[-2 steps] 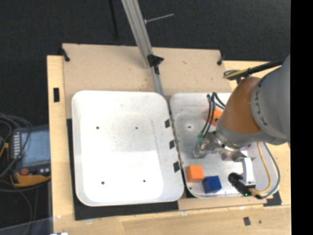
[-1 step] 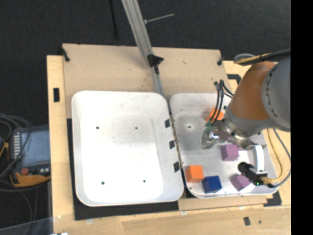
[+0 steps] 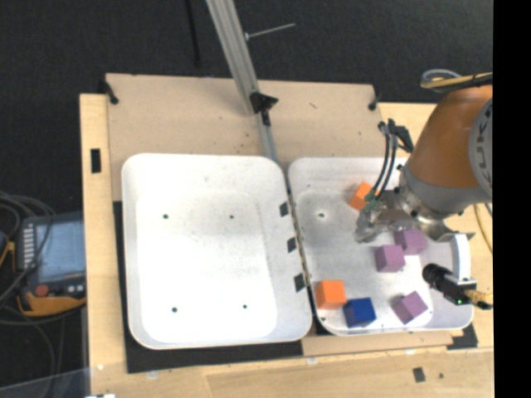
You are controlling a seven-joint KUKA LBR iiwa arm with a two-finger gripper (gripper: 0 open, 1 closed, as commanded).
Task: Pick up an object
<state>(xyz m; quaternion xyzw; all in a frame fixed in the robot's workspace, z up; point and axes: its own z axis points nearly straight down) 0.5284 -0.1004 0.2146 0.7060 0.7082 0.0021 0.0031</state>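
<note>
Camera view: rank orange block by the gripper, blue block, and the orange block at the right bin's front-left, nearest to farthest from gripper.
From the gripper:
1. Orange block, just behind it.
2. Front-left orange block, by the divider.
3. Blue block, front edge; close to 2, marginally farther.

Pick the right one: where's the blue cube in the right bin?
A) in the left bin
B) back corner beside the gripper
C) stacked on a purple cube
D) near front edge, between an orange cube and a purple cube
D: the blue cube lies near the front rim of the right bin, with an orange cube to its left in the view and a purple cube to its right.
</note>
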